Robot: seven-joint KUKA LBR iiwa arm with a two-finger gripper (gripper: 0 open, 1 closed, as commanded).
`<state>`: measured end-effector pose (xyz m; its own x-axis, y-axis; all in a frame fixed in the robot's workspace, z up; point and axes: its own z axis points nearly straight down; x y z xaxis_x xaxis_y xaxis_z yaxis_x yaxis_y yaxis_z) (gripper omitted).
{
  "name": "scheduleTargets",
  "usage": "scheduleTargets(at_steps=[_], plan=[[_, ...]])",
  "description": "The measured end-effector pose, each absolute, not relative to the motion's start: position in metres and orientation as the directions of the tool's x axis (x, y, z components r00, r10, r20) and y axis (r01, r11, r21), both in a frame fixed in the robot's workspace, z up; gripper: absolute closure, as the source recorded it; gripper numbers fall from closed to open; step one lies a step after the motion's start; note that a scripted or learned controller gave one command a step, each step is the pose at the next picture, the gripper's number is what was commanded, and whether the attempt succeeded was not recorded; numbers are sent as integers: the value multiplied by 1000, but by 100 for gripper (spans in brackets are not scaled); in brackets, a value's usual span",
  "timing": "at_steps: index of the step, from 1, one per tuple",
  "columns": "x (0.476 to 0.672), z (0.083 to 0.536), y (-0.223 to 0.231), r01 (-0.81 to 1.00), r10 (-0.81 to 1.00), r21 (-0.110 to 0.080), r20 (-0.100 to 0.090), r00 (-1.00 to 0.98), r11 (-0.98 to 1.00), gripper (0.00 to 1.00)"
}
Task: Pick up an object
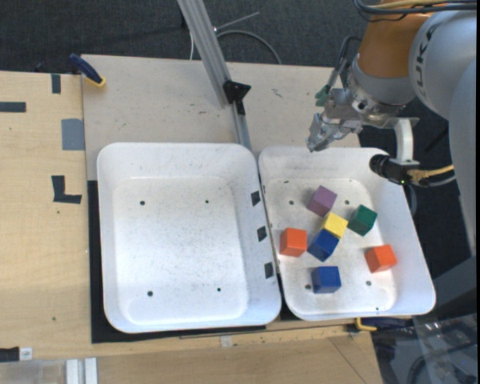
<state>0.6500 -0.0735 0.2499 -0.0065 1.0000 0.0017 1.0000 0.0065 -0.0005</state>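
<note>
The right bin (400, 298) holds several small cubes. A purple cube (322, 200) lies nearest the back, with a yellow cube (335, 225) and a green cube (362, 219) just in front of it. Two blue cubes (323, 244) (326, 279) and two orange cubes (294, 241) (380, 258) lie lower down. My gripper (318, 141) hangs over the back rim of the right bin, above and behind the purple cube, with nothing visible between its fingertips.
The left bin (112, 214) stands beside the right one. A slanted metal pole (212, 50) crosses the bench behind the bins. A blue and yellow clamp (86, 69) sits at the bench's far left corner.
</note>
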Motion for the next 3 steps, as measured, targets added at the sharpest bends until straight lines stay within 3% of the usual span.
scheduleTargets(at_steps=[2, 3], plan=[[651, 227, 41, 1000, 1000, -3, 1, -6, 6, 100], [664, 222, 96, 1000, 1000, -1, 1, -7, 7, 100]])
